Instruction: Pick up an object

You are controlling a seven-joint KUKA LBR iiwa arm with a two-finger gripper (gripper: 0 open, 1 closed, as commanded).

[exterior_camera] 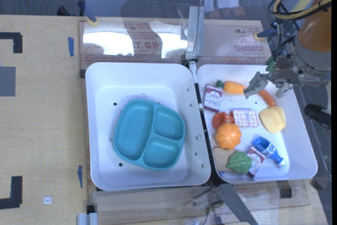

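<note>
Clutter fills the right-hand shallow white bin (300,129), so you have many candidates: a round orange fruit (228,135), a pale yellow rounded piece (273,119), a blue-and-white wrapped packet (267,149) and a green leafy lump (239,162), lying close together. The left-hand white bin (100,113) bears a teal divided plastic plate (150,135), likely the drop-off. Your gripper (269,85) hovers over the right bin's far side with fingers spread apart, holding nothing, just beside a slim orange carrot-like piece (267,97), probably the easiest reach.
</note>
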